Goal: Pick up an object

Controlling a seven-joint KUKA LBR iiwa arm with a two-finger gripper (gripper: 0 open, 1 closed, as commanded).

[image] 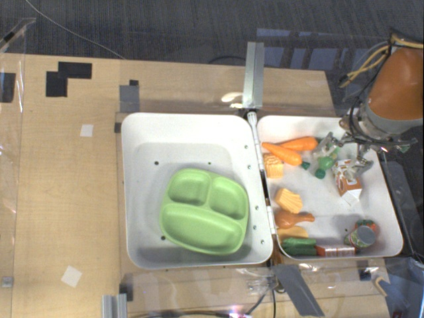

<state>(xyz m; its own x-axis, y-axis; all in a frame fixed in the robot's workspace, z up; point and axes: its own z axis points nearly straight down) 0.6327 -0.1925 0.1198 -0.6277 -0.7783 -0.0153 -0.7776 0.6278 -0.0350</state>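
1. While the arm (397,85) hangs over the upper right corner of the right bin (391,211), its pincer (344,152) sits low among the toys there. I cannot tell whether it is open or closed, and nothing is plainly seen gripped in it.
2. Nearest to it are a small green piece (322,167), just to its left, and a brown-and-white carton (347,179), just below it toward the camera. Either seems the likely target, and the carton looks the closer of the 2.
3. 2 orange carrots (291,148) lie further left, their long axes running roughly left to right along the bin's top edge.
4. Also in the right bin: a yellow block (273,167), a yellow wedge (288,199), a brown piece (293,218), a green vegetable (299,246) along the near wall, and a round can (362,233) at the near right.
5. Resting on the same worktop (59,197), the left bin (142,144) holds 1 green divided plate (205,211) with 3 compartments, well apart from the arm.
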